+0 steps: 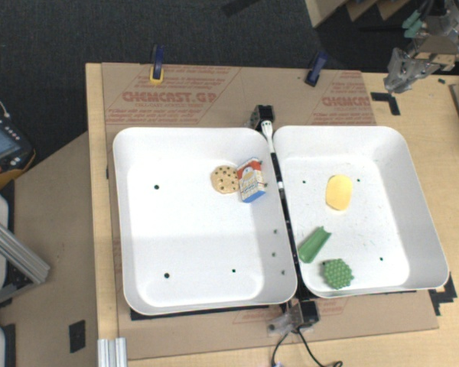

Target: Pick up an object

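The pincer [407, 66] hangs off the surface's far right corner; its state I cannot tell. Nothing is picked yet. Next it likely must descend over something, perhaps the yellow oval piece [338, 193].

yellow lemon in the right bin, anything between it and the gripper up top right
Nothing visible does. The gripper is above the bench beyond the right bin's far corner, and the yellow lemon lies alone on bare bin floor, apart from the green pieces nearer the front.

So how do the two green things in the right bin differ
The green wedge is smooth, elongated and lies slanted against the bin's left wall. The green bumpy ball is rounder, textured and darker, sitting nearer the front rim. Both are green, lie in the right bin, close together.
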Controlling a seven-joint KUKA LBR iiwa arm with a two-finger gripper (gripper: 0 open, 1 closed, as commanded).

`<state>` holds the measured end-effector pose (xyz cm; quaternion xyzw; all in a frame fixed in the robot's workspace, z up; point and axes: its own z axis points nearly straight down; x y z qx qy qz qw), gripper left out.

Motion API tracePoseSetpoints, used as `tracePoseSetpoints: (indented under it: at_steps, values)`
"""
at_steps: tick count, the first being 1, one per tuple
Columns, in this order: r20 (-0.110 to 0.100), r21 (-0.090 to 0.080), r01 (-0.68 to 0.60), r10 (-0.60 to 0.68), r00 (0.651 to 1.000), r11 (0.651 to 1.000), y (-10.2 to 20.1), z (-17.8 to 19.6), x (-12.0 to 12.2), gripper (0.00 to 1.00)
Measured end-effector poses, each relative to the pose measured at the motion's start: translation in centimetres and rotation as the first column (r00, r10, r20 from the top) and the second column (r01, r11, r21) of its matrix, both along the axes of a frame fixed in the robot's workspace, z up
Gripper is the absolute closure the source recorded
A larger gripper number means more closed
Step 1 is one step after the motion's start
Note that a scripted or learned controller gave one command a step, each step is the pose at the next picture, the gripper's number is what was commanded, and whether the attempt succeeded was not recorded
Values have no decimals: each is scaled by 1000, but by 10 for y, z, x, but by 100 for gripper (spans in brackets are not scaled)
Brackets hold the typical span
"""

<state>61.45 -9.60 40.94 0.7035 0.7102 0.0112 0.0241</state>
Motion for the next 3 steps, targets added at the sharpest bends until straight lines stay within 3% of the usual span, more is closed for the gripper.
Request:
tracePoseSetpoints:
  at_steps: [3]
  values:
    - [12, -5, -2, 2, 1000, 1000, 0, 32, 2, 100]
